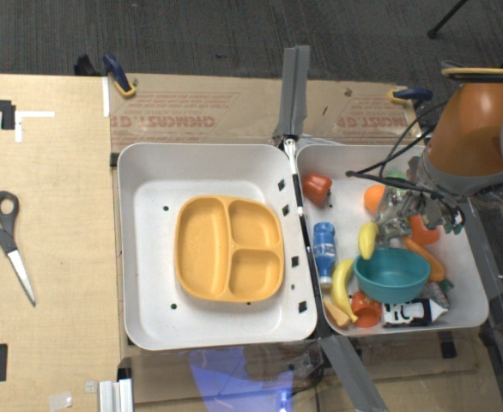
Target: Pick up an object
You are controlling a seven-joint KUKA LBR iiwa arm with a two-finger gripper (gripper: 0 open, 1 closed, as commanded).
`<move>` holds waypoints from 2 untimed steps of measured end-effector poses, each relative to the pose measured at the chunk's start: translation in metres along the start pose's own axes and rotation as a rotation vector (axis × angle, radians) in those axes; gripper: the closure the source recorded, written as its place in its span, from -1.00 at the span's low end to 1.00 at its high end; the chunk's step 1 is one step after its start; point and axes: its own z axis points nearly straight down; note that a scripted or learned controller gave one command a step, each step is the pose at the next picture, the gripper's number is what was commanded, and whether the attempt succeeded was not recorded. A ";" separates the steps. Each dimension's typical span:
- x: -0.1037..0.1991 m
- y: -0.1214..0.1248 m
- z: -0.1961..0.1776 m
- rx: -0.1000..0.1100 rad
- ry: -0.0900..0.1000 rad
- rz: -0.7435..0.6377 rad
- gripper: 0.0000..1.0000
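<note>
Camera view, fingers [396, 221] just above teal bowl [392, 274], right bin [468, 303].

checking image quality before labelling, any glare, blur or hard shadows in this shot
Camera view: lighting is even and soft, the yellow divided tray sharp with faint shadow; a bluish glare patch lies below the left bin; the gripper is murky amid cables over the crowded right bin.

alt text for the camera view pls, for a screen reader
The gripper hovers over the cluttered right bin, above a teal bowl, bananas and a blue bottle. The left bin holds a yellow divided plate.
</note>
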 end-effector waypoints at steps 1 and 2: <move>0.000 0.000 0.000 0.000 -0.001 -0.001 -1.00; -0.044 0.032 0.000 -0.001 -0.003 0.080 -1.00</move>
